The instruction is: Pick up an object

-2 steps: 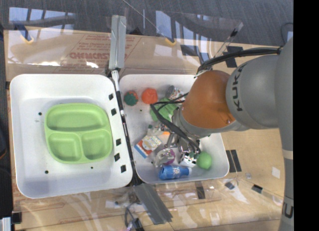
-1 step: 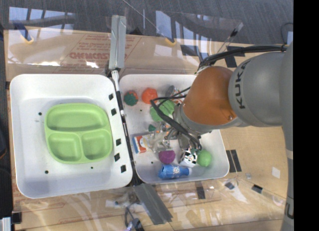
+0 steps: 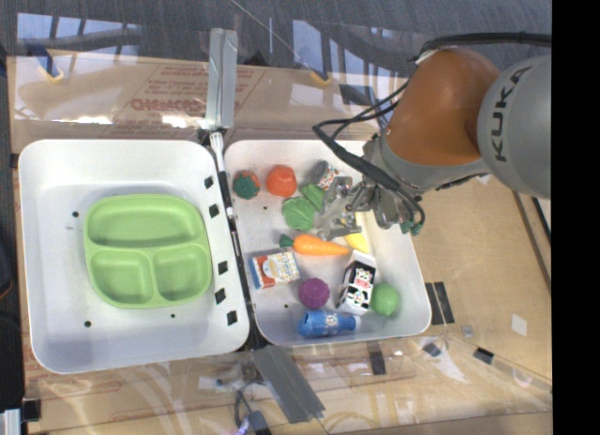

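The gripper [image 3: 339, 206] is down low in the right bin [image 3: 412, 264], right over the carrot [image 3: 322, 247] and green toy [image 3: 302, 211], but I cannot tell if it is holding anything, so the pick looks not done yet.

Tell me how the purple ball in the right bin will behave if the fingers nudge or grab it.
The purple ball looks round, so it will probably roll when nudged. The snack box and blue can sit close and may stop it. Its curved sides might slip from a pinch.
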